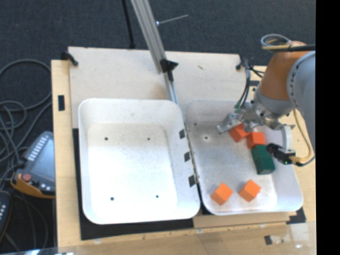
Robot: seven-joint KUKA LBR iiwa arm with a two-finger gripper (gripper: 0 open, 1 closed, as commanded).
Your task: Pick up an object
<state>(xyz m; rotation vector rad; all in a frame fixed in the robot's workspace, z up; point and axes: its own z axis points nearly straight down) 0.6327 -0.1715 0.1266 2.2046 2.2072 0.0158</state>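
My gripper (241, 124) hangs open over the back of the right bin (210, 158), below the grey arm's orange band. An orange cube (239, 133) lies just under and in front of it, with a second orange cube (256, 139) touching it on the right. Whether the fingers touch the first cube, I cannot tell. A dark green block (263, 160) lies right in front of the second cube. Two more orange cubes (222, 193) (249, 190) sit near the bin's front wall.
The left bin (133, 161) stands beside the right one, their rims meeting in the middle. A slanted aluminium post (151, 31) rises from the back of the bench. Cables and a handheld pendant (37, 163) lie on the floor at the left.
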